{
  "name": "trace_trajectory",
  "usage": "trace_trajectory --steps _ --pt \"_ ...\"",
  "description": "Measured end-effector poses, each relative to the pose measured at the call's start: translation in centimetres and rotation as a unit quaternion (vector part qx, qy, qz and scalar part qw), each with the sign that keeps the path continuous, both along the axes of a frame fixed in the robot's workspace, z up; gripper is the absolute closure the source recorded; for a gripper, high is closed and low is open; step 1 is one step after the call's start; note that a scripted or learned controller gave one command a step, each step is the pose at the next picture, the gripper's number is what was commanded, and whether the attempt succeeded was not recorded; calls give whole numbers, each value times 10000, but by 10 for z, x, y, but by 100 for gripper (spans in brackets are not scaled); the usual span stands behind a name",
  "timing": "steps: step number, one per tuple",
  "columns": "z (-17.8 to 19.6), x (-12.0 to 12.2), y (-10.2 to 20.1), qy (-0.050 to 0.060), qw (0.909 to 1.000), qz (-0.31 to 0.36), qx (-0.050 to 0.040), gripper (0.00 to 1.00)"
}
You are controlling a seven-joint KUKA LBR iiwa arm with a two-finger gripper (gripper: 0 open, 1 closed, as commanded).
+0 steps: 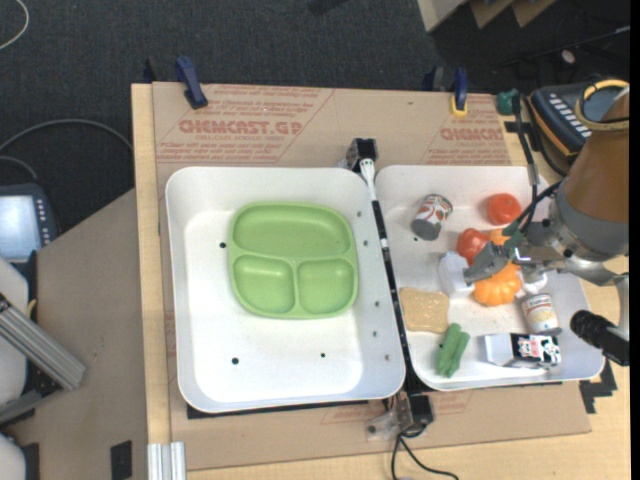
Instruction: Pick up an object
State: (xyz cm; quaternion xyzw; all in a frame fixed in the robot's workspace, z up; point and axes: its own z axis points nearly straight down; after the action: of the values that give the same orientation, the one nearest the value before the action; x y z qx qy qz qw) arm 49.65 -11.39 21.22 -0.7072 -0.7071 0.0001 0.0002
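Note:
My gripper [492, 262] hangs low in the right bin [400, 193], reaching in from the right. It sits just over an orange pumpkin-shaped toy [498, 289] and right beside a red round toy [470, 240]. Part of the orange toy is hidden under the gripper, and I see nothing lifted off the bin floor. A second red-orange ball [503, 208] lies a little farther back.
The right bin also holds a small can [430, 215], a beige bread slice [425, 310], a green pickle [452, 350], a little white bottle [540, 312] and a black-and-white carton [522, 349]. A green divided plate [293, 259] lies in the left bin [200, 298].

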Motion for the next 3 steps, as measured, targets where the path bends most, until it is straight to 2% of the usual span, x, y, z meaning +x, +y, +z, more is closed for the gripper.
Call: trace_trajectory --steps 1,2,3 --pt "-133 -4 4 15 10000 -13 15 0" --pt "-115 -2 3 -38 10000 -7 3 100" --pt "-22 13 77 -50 10000 44 3 100"
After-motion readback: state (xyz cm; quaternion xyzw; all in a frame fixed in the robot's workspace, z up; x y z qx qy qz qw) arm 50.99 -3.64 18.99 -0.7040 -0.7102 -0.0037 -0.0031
